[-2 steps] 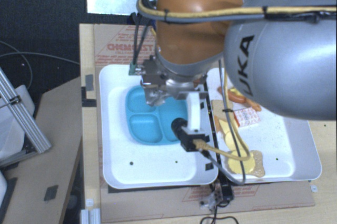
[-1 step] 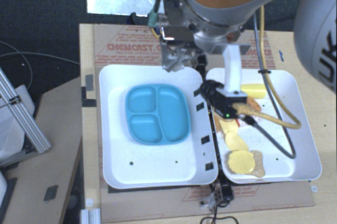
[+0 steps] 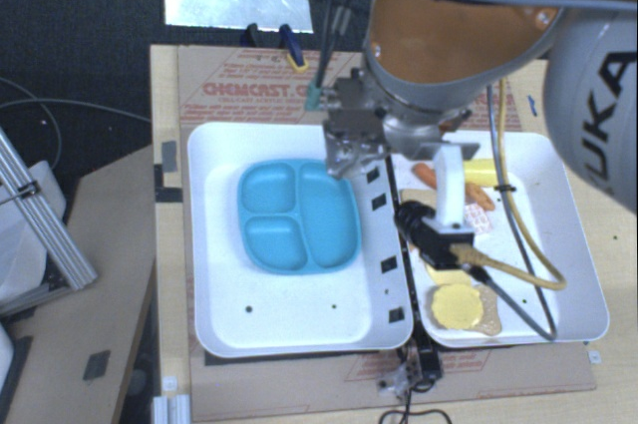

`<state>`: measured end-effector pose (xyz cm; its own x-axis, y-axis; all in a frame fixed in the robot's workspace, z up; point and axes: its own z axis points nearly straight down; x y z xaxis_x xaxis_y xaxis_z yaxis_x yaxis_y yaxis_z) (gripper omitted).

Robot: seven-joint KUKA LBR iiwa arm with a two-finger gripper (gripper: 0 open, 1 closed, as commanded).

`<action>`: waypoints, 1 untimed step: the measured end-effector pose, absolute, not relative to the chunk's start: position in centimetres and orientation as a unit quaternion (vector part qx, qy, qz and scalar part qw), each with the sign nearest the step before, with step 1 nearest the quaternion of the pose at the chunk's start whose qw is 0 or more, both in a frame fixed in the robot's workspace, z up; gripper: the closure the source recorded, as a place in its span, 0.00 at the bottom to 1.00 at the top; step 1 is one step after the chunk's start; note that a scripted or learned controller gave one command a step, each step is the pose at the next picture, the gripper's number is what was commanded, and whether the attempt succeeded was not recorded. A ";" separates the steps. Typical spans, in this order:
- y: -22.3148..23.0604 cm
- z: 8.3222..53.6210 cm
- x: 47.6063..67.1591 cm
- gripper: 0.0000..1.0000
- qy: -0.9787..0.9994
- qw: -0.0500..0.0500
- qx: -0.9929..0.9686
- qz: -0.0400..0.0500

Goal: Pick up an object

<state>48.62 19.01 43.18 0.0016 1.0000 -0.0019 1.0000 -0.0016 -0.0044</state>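
Note:
A light blue divided plate (image 3: pixel 299 217) lies flat in the left white bin (image 3: pixel 214 212). My gripper (image 3: pixel 347 158) hangs over the plate's far right corner, close to the wall between the bins, with nothing seen in it. The right bin (image 3: pixel 568 242) holds small toy foods: an orange carrot-like piece (image 3: pixel 426 175), a yellow piece (image 3: pixel 479 171) behind it, a red and white piece (image 3: pixel 484 215), and a yellow round disc (image 3: pixel 454 304) resting on a tan slice (image 3: pixel 487 314) near the front. The arm hides much of the right bin's back.
A white block and a black fitting (image 3: pixel 437 237) with yellow cables hang off the wrist over the right bin. The bins sit on a cardboard sheet (image 3: pixel 249 88). Blue clamps (image 3: pixel 291 43) lie behind the left bin, and an aluminium frame (image 3: pixel 35 212) stands at the left.

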 end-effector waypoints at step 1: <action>19.2 44.6 48.7 1.00 -0.709 -0.001 -0.705 -0.002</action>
